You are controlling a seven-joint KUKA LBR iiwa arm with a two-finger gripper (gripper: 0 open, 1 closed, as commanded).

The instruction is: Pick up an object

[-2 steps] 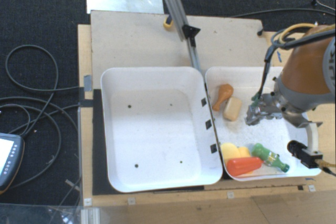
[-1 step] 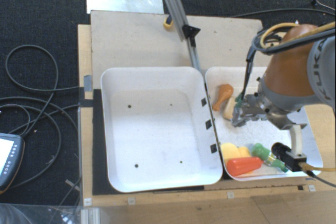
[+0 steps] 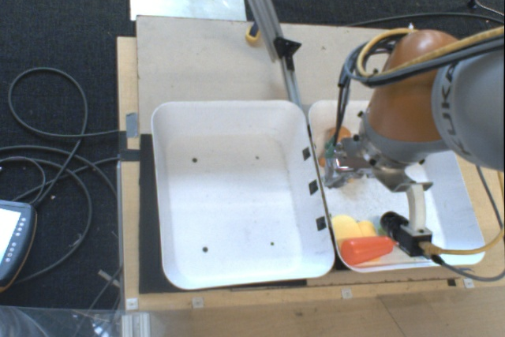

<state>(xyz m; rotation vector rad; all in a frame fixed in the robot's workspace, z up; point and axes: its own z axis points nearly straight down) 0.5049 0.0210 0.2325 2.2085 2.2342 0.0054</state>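
My gripper (image 3: 338, 170) hangs low over the left part of the right bin (image 3: 465, 209), close to the divider between the bins. The arm's bulky orange and grey wrist covers much of that bin. At the bin's near left corner lie a yellow object (image 3: 353, 227) and an orange-red object (image 3: 366, 249), side by side. A small orange object (image 3: 341, 134) peeks out just behind the gripper, next to a bit of green. I see nothing clearly held.
The left bin (image 3: 229, 193) sits beside the right one, sharing a wall marked with black tabs. A grey pole (image 3: 264, 12) slants over the bench behind the bins. Cables lie on the dark floor at left.
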